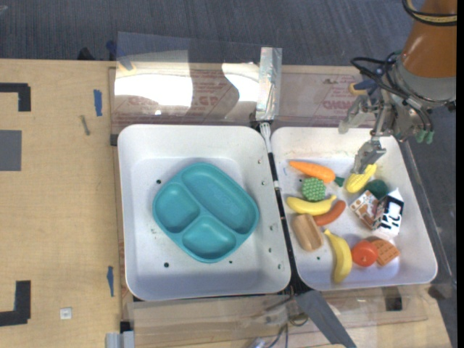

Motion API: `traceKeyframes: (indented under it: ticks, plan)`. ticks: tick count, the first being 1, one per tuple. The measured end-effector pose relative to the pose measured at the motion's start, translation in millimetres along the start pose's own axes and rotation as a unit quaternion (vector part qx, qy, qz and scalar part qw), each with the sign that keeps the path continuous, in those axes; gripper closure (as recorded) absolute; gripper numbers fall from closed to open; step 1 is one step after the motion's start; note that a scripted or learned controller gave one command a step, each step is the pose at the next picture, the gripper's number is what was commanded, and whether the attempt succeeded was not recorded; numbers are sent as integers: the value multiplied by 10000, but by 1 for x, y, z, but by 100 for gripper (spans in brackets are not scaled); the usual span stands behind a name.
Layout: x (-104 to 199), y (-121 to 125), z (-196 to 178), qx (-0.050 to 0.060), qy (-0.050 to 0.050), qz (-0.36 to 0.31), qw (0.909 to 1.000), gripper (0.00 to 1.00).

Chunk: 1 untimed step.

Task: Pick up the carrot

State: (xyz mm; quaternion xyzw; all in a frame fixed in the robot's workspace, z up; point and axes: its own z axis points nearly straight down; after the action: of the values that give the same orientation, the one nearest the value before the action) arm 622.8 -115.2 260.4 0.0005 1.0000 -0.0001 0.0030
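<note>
1. Overhead, the camera view shows the bench with two white bins: the left bin holds a teal divided plate, and the right bin holds toy food.
2. The carrot lies at about ten o'clock in the right bin, tip pointing toward the divider, just above a green knobbly toy.
3. The arm comes in from two o'clock; its jaws hang over the upper part of the right bin, near a small yellow piece and apart from the carrot. Whether the jaws are parted or closed cannot be told; nothing is seen between them.
4. Lower down lie a banana, a second banana, a red sausage, a bun and a tomato.
</note>
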Motion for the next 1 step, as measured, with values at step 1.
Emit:
traceKeyframes:
  ticks: [1]
  plan:
    - [-19, 45, 78, -21, 41, -684, 9977, 0]
